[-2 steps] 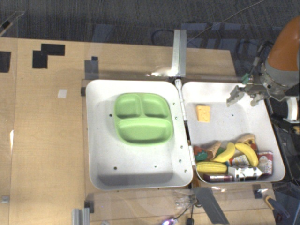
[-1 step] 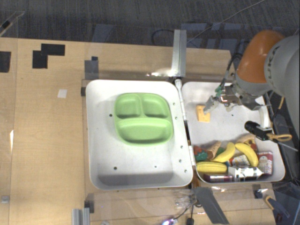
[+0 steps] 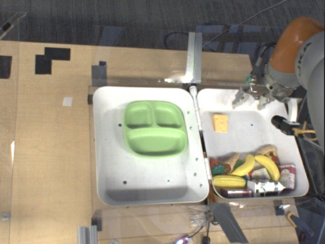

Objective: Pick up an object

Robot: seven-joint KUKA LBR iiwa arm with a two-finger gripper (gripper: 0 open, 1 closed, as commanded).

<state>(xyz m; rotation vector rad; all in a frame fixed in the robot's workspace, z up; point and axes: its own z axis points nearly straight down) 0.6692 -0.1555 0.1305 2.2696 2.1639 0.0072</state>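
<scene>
My gripper point(image 3: 249, 101) hangs over the far edge of the right bin point(image 3: 254, 121), its two fingers spread open with nothing between them. An orange cheese-like square point(image 3: 220, 122) lies on the bin floor below and left of it, apart from the fingers. A heap of toy food lies along the bin's near side: two yellow bananas point(image 3: 246, 165) point(image 3: 269, 166), a corn cob point(image 3: 228, 181), a cone point(image 3: 231, 160), a white bottle point(image 3: 265, 188) and a red can point(image 3: 287, 176).
The left bin point(image 3: 109, 151) holds a green divided plate point(image 3: 154, 127). A metal post point(image 3: 195, 55) stands behind the divider between the bins. The grey arm with its orange band point(image 3: 294, 39) comes in from the upper right.
</scene>
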